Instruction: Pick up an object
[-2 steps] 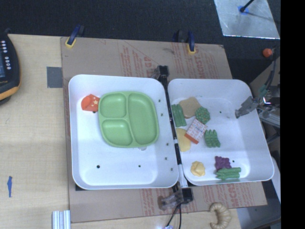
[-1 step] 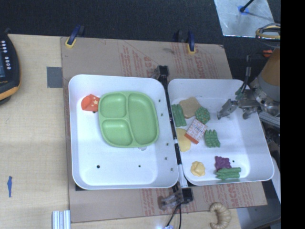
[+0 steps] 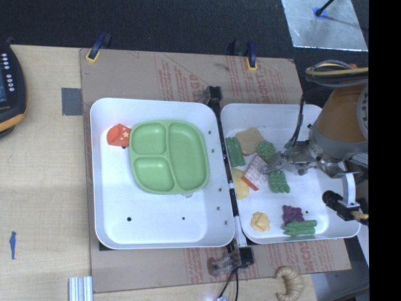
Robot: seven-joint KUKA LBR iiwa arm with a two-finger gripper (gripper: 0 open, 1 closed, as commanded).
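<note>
My gripper (image 3: 276, 161) is low in the right bin (image 3: 332, 234), reaching in from the right. It sits among several toy foods: a knobbly green piece (image 3: 265, 149) just behind it, a white and red packet (image 3: 255, 171) to its left and another green piece (image 3: 278, 181) just in front. A tan bread slice (image 3: 250, 140) and a long green pickle (image 3: 234, 151) lie further left. A yellow lump (image 3: 260, 221), purple grapes (image 3: 291, 214) and green beans (image 3: 301, 228) lie near the bin's front. I see nothing clearly held.
The left bin (image 3: 113, 224) holds a green divided plate (image 3: 169, 157) and a red toy (image 3: 118, 135) at its back left. A yellow piece (image 3: 240, 187) lies by the divider. A tan curled object (image 3: 290, 282) lies on the cardboard in front.
</note>
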